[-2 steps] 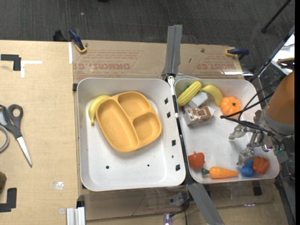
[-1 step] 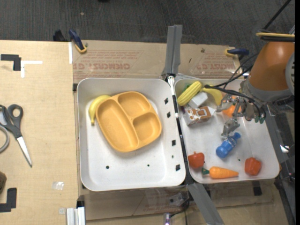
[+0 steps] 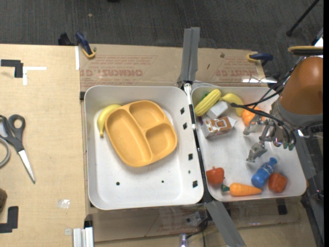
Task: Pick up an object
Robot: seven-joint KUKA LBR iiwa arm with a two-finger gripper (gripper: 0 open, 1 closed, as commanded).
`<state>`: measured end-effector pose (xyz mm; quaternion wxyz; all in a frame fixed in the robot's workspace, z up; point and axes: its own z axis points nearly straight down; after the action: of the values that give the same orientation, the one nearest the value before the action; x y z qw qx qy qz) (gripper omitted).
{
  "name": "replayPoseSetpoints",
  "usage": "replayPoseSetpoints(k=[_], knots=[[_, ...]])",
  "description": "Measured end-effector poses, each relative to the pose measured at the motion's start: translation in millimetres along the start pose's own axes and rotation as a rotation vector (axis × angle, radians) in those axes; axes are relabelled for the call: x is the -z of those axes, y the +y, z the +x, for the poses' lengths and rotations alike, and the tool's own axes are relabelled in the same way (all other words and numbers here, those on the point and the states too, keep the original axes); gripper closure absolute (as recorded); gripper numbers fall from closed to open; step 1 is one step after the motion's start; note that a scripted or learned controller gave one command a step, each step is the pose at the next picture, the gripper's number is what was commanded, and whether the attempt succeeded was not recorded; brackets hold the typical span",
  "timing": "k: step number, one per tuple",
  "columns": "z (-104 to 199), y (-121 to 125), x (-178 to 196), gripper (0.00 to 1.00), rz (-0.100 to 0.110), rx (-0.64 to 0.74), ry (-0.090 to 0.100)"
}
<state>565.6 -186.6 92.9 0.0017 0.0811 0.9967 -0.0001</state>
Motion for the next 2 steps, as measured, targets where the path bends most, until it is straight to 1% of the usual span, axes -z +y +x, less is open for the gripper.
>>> replayPoseSetpoints(k=[1,2], knots=[[78,-32,0,0.00,0.000,-0.027,0.000],[80,-43,0,0.00,0.001,-0.023,-0.001]])
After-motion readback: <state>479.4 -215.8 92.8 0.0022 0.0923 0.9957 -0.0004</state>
